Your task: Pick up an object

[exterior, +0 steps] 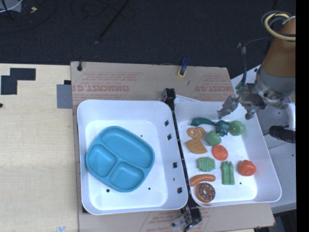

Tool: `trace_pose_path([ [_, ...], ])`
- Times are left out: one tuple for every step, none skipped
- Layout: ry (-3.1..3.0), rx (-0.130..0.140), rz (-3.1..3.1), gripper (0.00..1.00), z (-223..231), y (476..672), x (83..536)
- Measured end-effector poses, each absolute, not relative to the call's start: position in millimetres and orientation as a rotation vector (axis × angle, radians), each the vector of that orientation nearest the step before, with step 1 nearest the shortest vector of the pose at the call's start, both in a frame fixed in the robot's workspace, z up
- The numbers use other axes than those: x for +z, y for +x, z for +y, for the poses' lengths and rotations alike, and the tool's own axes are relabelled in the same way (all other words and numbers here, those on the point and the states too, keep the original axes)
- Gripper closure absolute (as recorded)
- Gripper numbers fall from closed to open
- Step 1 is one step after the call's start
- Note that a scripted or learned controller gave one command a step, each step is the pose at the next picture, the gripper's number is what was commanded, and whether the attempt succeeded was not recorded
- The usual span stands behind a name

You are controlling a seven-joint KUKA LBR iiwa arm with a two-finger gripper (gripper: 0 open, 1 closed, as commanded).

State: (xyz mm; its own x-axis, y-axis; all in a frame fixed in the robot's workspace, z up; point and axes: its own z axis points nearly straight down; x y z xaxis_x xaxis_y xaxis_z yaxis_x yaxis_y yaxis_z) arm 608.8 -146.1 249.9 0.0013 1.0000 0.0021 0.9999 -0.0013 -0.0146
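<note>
Across the surface (38, 144) sit two white bins side by side on cardboard. Left bin (96, 112) carries a blue 3-compartment plate (120, 157), lying flat near its centre, largest item by far. Right bin (270, 178) carries the toy food, crowded w/ small gaps: teal dolphin-like toy (212, 123), long axis running left-right along the bin's far edge, tail toward the divider; orange slab piece (196, 146); green asparagus bundle (227, 172), long axis near-to-far; sausage (202, 179) lying left-right by the near edge; donut (205, 192) at near-left corner; green ridged piece (206, 164); red tomato (247, 168) toward the right wall; orange-red round (219, 152); two green rounds (236, 128) and (213, 138); pretzel (196, 133). Jaws (239, 108) hang over the far-right corner of the right bin, apart, nothing between them; dolphin toy and green round sit just below.
</note>
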Motion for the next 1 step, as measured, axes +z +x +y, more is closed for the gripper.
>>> trace_pose_path([
  [-2.219, 0.003, -2.22, 0.0, -146.0, 610.8, 257.7],
])
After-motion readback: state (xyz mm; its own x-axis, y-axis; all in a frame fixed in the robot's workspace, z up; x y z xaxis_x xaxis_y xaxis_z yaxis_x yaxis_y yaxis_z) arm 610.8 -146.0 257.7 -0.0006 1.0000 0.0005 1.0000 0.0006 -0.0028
